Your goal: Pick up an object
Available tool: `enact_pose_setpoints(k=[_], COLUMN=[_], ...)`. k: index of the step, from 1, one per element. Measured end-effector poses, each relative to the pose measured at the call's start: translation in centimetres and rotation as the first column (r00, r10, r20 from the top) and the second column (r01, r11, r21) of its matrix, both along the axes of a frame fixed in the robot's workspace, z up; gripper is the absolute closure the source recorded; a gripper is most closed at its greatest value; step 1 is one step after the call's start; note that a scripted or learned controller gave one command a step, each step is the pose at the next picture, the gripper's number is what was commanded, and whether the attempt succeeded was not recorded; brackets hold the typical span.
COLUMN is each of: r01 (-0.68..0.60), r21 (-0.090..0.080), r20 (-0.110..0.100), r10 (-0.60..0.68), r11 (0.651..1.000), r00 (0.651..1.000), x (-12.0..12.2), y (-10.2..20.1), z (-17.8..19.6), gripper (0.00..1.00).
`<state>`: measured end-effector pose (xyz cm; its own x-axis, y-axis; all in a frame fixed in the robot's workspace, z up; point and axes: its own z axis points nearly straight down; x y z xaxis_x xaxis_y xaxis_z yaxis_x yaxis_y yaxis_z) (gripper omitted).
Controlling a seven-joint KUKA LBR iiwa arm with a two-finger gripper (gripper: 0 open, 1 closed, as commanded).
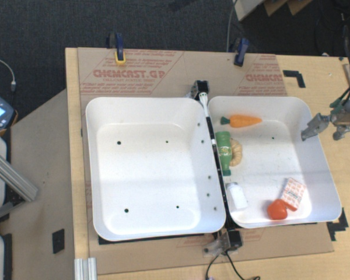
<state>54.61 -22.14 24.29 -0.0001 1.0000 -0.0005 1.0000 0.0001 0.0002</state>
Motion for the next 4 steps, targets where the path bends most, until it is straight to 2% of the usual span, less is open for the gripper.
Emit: enact_pose_setpoints(k=[1,2,3,4], r01=[-0.003,0.0,-0.002,-0.011], r21=[0.003,-0.01,-0.004,0.009], r20=[-0.002,0.021,0.006,-0.013], r10=[0.003,0.0,0.002,0.011], r11=[1.0,1.0,1.0,1.0], r00=[1.0,1.0,1.0,1.0], x=[0.4,4.1,3.9,-0.6], y=[5.4,0.5,0.8,14.0], z=[-16.5,4.2,4.2,-4.9], gripper=[0.0,0.0,1.0,1.0])
